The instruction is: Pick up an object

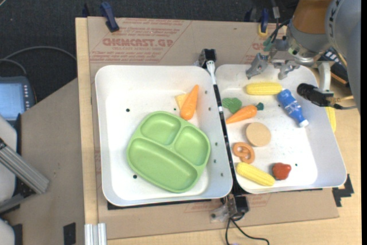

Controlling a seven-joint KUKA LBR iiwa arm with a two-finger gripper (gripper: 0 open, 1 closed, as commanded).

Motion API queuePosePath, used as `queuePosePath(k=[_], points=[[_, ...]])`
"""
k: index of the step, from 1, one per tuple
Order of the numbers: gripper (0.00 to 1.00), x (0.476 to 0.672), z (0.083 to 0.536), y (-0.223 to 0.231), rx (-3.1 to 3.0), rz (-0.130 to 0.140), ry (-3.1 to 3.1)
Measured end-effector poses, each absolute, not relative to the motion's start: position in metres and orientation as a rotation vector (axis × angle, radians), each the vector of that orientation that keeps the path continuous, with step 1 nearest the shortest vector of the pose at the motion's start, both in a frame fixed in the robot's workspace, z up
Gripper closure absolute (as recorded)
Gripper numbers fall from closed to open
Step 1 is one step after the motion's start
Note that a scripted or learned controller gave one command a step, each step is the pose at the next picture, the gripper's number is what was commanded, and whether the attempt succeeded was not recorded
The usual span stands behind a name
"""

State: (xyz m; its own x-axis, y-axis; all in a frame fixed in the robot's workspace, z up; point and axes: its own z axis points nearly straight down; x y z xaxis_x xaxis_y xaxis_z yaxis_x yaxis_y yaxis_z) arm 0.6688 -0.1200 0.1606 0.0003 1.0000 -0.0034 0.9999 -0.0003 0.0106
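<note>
In the left bin (pixel 109 123) lies a green divided plate (pixel 168 150), with an orange carrot (pixel 190 102) just beyond its far edge, resting on a pale yellow wedge (pixel 182 101). Across the divider, the right bin (pixel 321 172) holds the likelier candidates: a green leafy piece (pixel 232 104) beside a second carrot (pixel 243 113), a pretzel (pixel 243 152), a tan round disc (pixel 258 135), a yellow corn cob (pixel 255 174) at the near edge, a small red piece (pixel 281 170), another corn cob (pixel 263 88) near the far wall, and a blue bottle (pixel 292 107) lying on its side. The gripper (pixel 272 66) hangs over the far rim of the right bin, fingers spread apart and nothing between them, so the step in hand looks like the approach: no object is yet grasped. The far corn cob lies just below the fingers and seems the nearest target; taking it would call for a short move toward the bin's middle, a descent, and a closing across the cob's narrow width. The bin's far wall sits close behind the cob and could catch a finger, and the blue bottle lies near on the right, leaving modest room on that side.
</note>
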Motion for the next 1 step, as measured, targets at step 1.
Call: queuePosePath(k=[1], points=[[0.0, 0.6054, 0.2437, -0.1339, 2.222, 0.004, 2.216]])
